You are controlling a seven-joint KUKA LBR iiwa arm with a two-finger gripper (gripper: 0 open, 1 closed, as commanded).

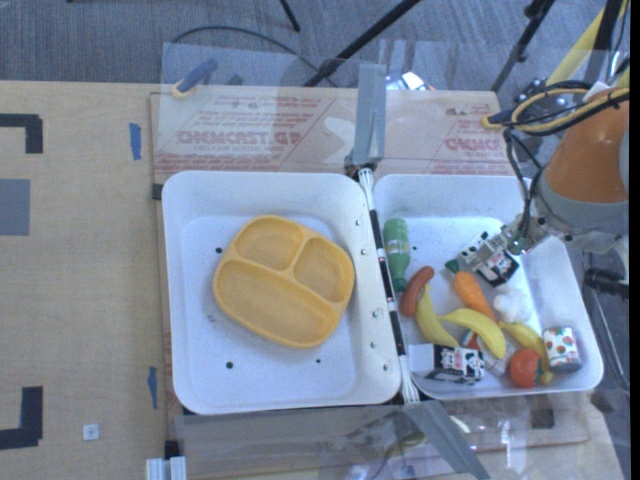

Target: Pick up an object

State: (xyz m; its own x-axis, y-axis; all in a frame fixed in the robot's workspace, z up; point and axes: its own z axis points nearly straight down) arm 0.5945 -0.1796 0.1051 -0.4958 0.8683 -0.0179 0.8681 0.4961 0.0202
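Gripper: seen low in the right bin, near its back right part; whether anything is pinched can't be told, it's too small and dark.
Carrot: found just in front of the gripper, long axis slanted from back-left to front-right, apart from the gripper as far as can be judged.
Bananas: laid in front of the carrot, curved, running left to right, with one end near the red sausage.
Green bottle: laid along the left wall, long axis front to back.
Front edge: crowded by a tomato, a small spotted can and a cow-print carton.
Open room: bare floor is left at the back of the right bin.
Left bin: taken up by a yellow divided plate, with bare margin all round.
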